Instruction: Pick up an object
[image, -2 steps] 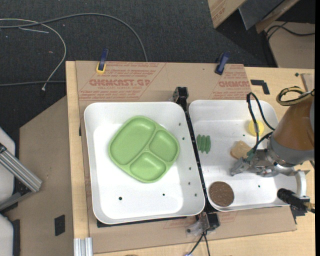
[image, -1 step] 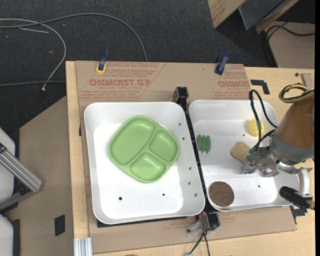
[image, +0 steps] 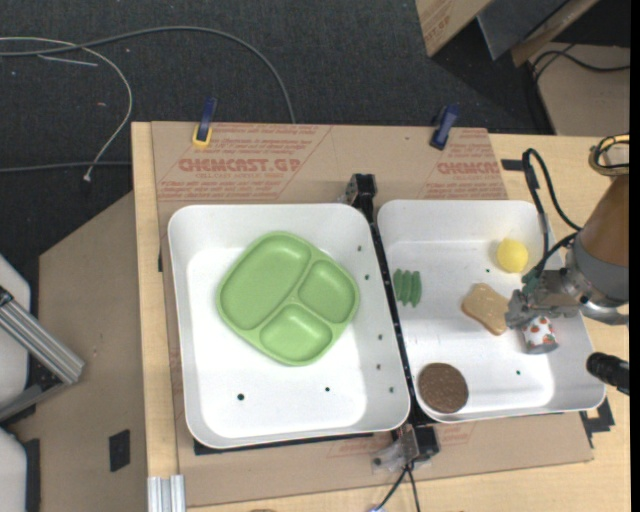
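Far to my left, across the divider, a green divided plate (image: 288, 297) lies in the left bin (image: 200, 400). Nearer, in the right bin (image: 440, 215) with me: a green ribbed piece (image: 407, 286), then a brown round disc (image: 442, 387) at the near rim. Just left of my gripper (image: 528, 305) lies a tan bread-like piece (image: 485, 308); a yellow ball (image: 512, 255) sits beyond it. A small red-and-white object (image: 540, 335) lies just beside me, toward the near rim. Whether my jaws stand apart or together, I cannot tell. Judgement: centre squarely over one item, clear of neighbours, before descending.
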